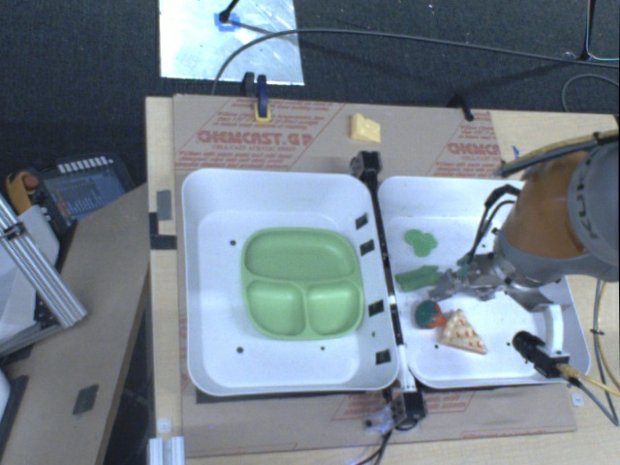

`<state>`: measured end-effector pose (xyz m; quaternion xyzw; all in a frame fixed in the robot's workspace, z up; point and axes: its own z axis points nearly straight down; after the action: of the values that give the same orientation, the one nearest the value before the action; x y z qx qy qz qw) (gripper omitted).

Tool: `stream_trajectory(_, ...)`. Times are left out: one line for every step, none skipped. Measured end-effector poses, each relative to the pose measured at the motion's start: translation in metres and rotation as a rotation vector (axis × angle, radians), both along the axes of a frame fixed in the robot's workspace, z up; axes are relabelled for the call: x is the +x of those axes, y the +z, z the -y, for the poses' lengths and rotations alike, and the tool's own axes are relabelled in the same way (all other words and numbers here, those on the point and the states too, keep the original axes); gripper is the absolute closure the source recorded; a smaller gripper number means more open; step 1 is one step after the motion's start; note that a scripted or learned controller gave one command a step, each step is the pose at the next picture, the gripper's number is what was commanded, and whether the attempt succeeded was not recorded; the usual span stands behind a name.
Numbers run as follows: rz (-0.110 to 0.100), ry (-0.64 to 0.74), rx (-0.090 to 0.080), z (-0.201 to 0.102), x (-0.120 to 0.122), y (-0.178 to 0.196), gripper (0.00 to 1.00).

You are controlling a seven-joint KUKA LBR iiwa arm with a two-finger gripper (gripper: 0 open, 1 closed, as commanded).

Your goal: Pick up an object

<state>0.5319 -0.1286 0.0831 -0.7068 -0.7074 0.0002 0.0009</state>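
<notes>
On the bench [165, 289] the left bin [208, 260] holds a pale green divided plate [301, 282] with one long compartment on its far side and two smaller ones on its near side; it lies flat near the bin's middle. A black divider with clips runs between the two bins. In the right bin [465, 197] several small things lie close together toward its left half: a green, rounded, leaf-like piece [420, 242] farthest back, then a darker green oblong piece [417, 278] lying flat and slanted, then a small round item [427, 313], dark green with a red-orange patch on its right side, and just right of that a tan triangular wedge [462, 332] speckled with red dots, like a pizza slice. The jaws [453, 285] hang low over the bin, just right of the oblong green piece and above the round item; whether they are wide or closed I cannot tell, since the metal tips blur together. The grey arm [557, 216] with its orange band reaches in from the right.
</notes>
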Motion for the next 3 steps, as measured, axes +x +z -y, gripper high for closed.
stream_trajectory(0.004,0.0,-0.001,0.001,0.001,0.012,1.0)
stream_trajectory(0.009,0.002,-0.003,0.007,0.008,0.074,1.0)
stream_trajectory(0.009,0.001,-0.004,0.017,0.005,0.128,1.0)
